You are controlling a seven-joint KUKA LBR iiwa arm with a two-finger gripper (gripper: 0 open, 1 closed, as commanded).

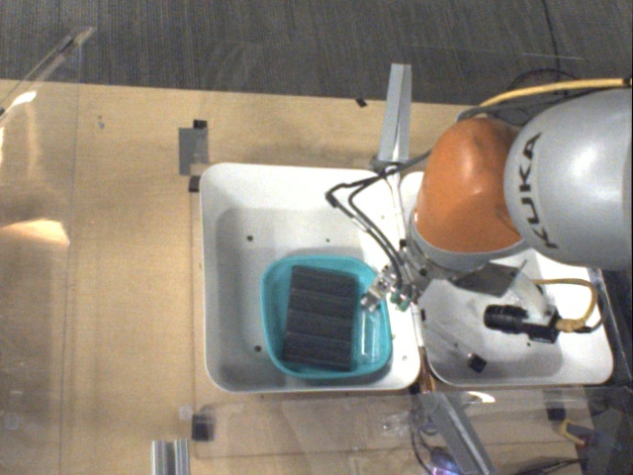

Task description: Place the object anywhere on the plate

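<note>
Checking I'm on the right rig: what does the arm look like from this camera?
A bulky grey arm with black KUKA lettering and a rounded orange band above the wrist. Black cables loop down toward the small metallic claw; a yellow cable runs behind.

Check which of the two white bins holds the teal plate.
The left bin: the teal plate sits in it, with a dark ridged block on top. The right bin has none.

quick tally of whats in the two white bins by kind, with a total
teal plate: 1
dark ridged block lying on the plate: 1
small dark item on the right bin's floor, too small to identify: 1
total: 3
</note>
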